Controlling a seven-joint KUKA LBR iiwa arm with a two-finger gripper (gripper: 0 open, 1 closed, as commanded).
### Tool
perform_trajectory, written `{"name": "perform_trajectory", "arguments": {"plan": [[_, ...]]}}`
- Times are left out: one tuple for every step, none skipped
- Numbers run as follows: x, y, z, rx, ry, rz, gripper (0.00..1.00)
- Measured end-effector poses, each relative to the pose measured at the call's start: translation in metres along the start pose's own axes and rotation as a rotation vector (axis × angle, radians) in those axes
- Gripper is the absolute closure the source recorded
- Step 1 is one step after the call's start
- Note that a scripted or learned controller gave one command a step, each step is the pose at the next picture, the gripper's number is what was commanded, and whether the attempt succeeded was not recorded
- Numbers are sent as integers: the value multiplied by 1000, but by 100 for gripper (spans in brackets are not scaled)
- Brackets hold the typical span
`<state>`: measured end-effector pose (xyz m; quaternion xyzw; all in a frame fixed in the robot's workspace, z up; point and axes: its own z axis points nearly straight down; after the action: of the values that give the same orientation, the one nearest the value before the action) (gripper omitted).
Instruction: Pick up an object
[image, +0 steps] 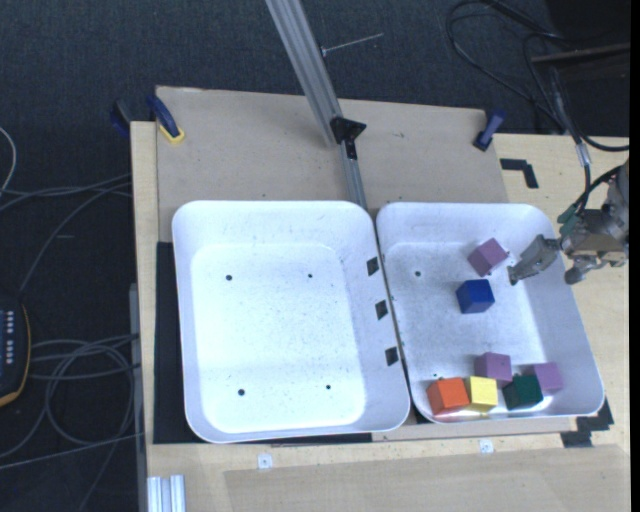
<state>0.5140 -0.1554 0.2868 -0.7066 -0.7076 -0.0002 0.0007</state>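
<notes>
Seven small blocks sit in the right bin (560, 300) — a purple block (487, 256) above a blue cube (476, 295), well apart from the front cluster: orange block (449, 394), yellow block (483, 392), green block (521, 391), two purple.

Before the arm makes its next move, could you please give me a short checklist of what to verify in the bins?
1. Tool is over the right bin, near its right edge: ok.
2. Nothing visible between the tool's tips: ok.
3. Nearest target, the purple block, sits apart from the blue block: ok.
4. Tool aligned above the purple block: not ok, it stands to the block's right.
5. Height above the bin floor: cannot tell.
6. Bottom cluster by the orange block is packed tight: not ok for grasping.
</notes>
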Motion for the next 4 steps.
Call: {"name": "perform_trajectory", "arguments": {"plan": [[0, 0, 0, -1, 0, 0, 0], [-1, -6, 44, 4, 1, 1, 0], [-6, -5, 88, 6, 1, 2, 0], [0, -2, 149, 7, 2, 1, 0]]}}
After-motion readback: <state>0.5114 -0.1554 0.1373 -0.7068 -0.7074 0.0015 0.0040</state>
